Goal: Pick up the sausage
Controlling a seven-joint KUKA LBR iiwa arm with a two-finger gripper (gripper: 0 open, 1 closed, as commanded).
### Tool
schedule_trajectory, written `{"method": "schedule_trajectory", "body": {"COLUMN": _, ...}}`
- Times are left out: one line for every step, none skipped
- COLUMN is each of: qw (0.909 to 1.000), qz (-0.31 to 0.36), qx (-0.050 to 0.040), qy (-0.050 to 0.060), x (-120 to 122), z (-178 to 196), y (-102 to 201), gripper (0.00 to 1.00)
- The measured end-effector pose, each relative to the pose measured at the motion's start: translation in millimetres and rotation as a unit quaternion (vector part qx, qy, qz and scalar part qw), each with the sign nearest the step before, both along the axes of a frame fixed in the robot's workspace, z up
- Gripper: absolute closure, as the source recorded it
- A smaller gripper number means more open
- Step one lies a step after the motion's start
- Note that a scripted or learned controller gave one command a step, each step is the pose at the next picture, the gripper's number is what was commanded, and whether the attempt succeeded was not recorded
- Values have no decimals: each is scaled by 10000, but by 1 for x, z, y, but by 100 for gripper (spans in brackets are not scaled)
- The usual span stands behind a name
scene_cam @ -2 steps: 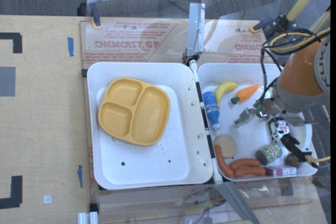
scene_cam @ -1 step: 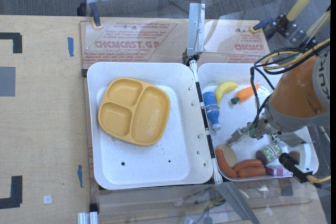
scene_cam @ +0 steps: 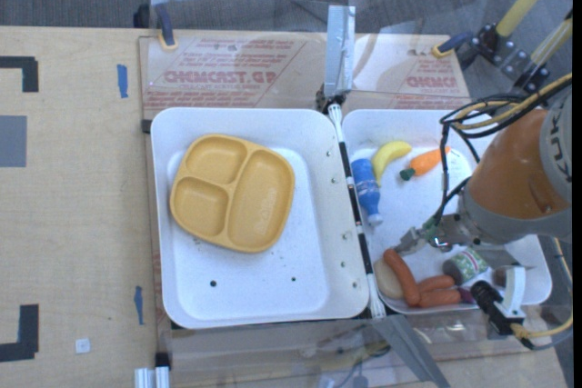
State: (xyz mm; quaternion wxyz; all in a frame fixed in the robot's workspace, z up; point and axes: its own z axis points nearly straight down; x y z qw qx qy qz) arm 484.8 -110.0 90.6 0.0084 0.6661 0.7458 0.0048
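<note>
Wooden tabletop [scene_cam: 73,223] carries two white bins side by side. Left bin [scene_cam: 264,286] holds a yellow divided plate [scene_cam: 233,192]. Right bin [scene_cam: 536,282] has the sausage [scene_cam: 401,275] at its front left corner, beside more sausages [scene_cam: 438,291]; a blue bottle [scene_cam: 366,189], banana [scene_cam: 391,155] and carrot [scene_cam: 422,164] lie nearer its back edge. Gripper [scene_cam: 427,238] hovers just above the sausage, whether spread or closed I cannot tell.

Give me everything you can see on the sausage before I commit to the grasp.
The sausage is a smooth reddish-brown link, lying flat and diagonal in the right bin's near-left corner. Its lower end meets two more links lying crosswise. It seems to rest on a pale flat item. The gripper hovers close above-right, not holding it.
</note>
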Motion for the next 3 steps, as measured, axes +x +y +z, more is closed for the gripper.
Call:
{"method": "schedule_trajectory", "body": {"qw": 10000, "qz": -1, "qx": -1, "qy": -1, "x": 0, "z": 0, "y": 0, "gripper": 0}}
{"method": "schedule_trajectory", "body": {"qw": 9999, "qz": 158, "qx": -17, "qy": 11, "x": -1, "z": 0, "y": 9, "gripper": 0}}
{"method": "schedule_trajectory", "body": {"qw": 9999, "qz": 172, "qx": -9, "qy": 10, "x": -1, "z": 0, "y": 8, "gripper": 0}}
